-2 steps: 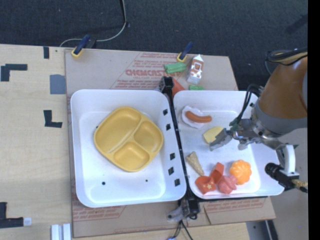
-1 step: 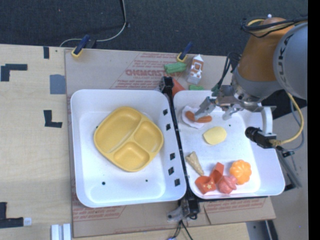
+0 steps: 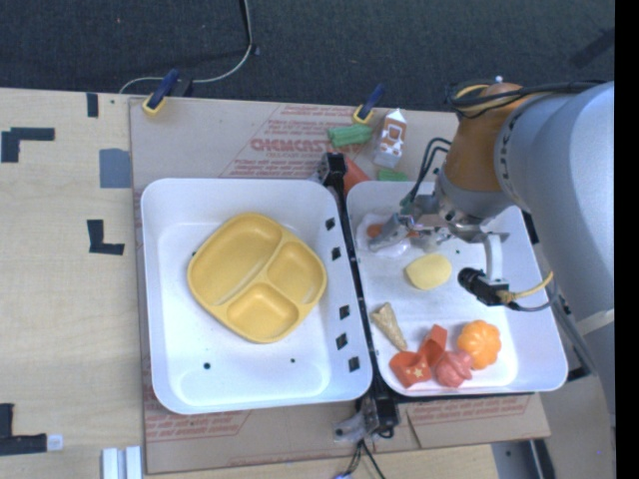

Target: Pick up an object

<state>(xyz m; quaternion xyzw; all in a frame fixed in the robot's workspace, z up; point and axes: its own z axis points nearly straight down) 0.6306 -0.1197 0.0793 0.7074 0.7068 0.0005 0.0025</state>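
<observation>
Pale yellow lump (image 3: 428, 271) in right bin (image 3: 539, 367), just near of gripper (image 3: 404, 226). Jaws' state impossible to tell. Best lowered squarely over lump, clear of small reddish piece (image 3: 376, 232).

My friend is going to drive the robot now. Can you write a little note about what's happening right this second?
Pincer: low in the right bin, near its upper left corner, beside a small reddish piece. I cannot tell if it is open or shut, or holding anything.
Things in the right bin: yellow lump in the middle; tan wedge, red pieces, pink piece and orange pumpkin along the near side.
Left bin: yellow divided tray.
Done: nothing visibly picked up.
Left: grasp one object and lift it.
</observation>
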